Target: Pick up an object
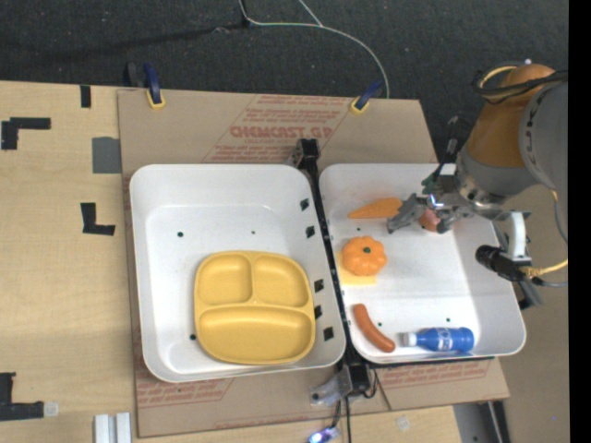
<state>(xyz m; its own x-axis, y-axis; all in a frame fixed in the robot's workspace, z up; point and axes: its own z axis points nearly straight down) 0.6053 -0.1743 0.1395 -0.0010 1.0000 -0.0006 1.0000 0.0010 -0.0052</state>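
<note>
Camera view: arm (517, 137) reaching in from right, bent low over right bin (480, 275), gripper (420, 213) beside carrot (375, 209), jaw state unclear.

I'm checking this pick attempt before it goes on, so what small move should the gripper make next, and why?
Probably ease the gripper a little lower and toward the orange carrot in the right bin. It sits right at the carrot's end, but I can't see the carrot between its fingers.
</note>
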